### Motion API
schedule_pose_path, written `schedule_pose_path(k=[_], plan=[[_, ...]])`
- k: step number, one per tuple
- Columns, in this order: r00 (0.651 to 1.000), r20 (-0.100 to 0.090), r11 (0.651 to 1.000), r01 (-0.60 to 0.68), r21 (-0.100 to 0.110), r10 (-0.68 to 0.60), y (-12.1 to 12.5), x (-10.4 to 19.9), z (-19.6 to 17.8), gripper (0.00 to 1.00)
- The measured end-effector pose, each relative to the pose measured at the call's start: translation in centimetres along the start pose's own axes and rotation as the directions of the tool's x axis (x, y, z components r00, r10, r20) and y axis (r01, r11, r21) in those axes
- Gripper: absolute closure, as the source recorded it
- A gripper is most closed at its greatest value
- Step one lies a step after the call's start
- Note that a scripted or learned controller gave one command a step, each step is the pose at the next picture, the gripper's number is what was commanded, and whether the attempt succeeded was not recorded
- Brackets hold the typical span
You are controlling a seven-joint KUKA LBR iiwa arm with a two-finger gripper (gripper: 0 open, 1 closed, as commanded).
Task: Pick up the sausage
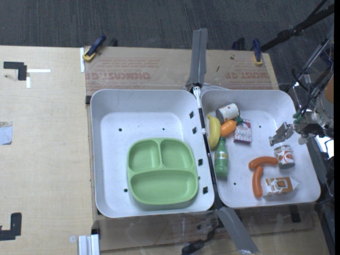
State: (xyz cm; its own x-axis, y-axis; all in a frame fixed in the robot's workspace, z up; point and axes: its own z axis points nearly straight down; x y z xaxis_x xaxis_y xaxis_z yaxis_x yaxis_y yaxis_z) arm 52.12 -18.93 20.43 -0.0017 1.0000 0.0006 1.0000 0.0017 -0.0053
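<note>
The sausage (pixel 258 172) is an orange-red curved link lying in the right bin (pixel 249 198), near its front. One end points right toward a small red-and-white can (pixel 285 156); the other runs down beside an orange-and-white carton (pixel 278 185). My gripper (pixel 280 135) hovers over the right side of that bin, up and to the right of the sausage and just above the can. It is open with nothing between its fingers. The arm comes in from the right edge.
At the right bin's left side are a banana (pixel 213 131), an orange vegetable (pixel 228 127), a white can (pixel 228 111), a small red box (pixel 243 134) and a green bottle (pixel 221 161). The left bin (pixel 106 142) holds a green divided plate (pixel 162 172).
</note>
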Motion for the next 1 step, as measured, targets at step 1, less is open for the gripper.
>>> schedule_pose_path(k=[1], plan=[[1.000, 0.005, 0.999, 0.021, -0.026, -0.021, -0.57, 5.46, 10.45, 0.00]])
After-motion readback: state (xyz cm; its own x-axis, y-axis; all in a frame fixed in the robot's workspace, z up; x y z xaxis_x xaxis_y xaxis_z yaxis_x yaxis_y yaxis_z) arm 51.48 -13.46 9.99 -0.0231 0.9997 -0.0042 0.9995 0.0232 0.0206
